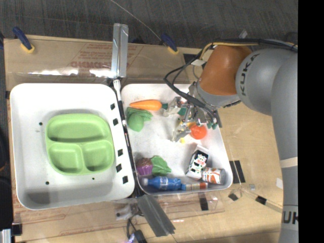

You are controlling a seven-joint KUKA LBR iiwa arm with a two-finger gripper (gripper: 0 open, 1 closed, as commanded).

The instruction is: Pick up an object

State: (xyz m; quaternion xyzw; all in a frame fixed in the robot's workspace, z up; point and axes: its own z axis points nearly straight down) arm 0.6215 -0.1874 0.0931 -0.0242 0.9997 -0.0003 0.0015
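Landmark: right bin (152, 92), all places given rel. to it.
Arm: KUKA arm (268, 85) reaches in over the bin's right rim, orange band above the wrist sits over the upper-right corner.
Gripper: gripper (185, 129) is low in the bin's upper-middle, fingers pointing down-left; they look parted w/ nothing clearly clamped between them.
Likely target: small orange-red ball (199, 131), just beside the fingertips on their right, touching or nearly so; can't tell which. It looks to rest on the bin floor, not lifted.
Other obj.: carrot (146, 105) near the top-left wall; green leafy toy (136, 119) just below it; purple and green veg (151, 165) lower-left; blue bottle (163, 183) along the bottom wall; cow-print carton (198, 164) and red-white can (212, 175) in the lower-right corner.
Left of landmark: second bin (20, 135) holding a green divided tray (80, 142).
Done so far: approach and descent, judging by tool height.
Left to do: centre on an obj., close, lift clear. Pick not yet achieved as far as seen.
Risk: ball is round and off to one side, prob. rolls away if fingers close as placed.
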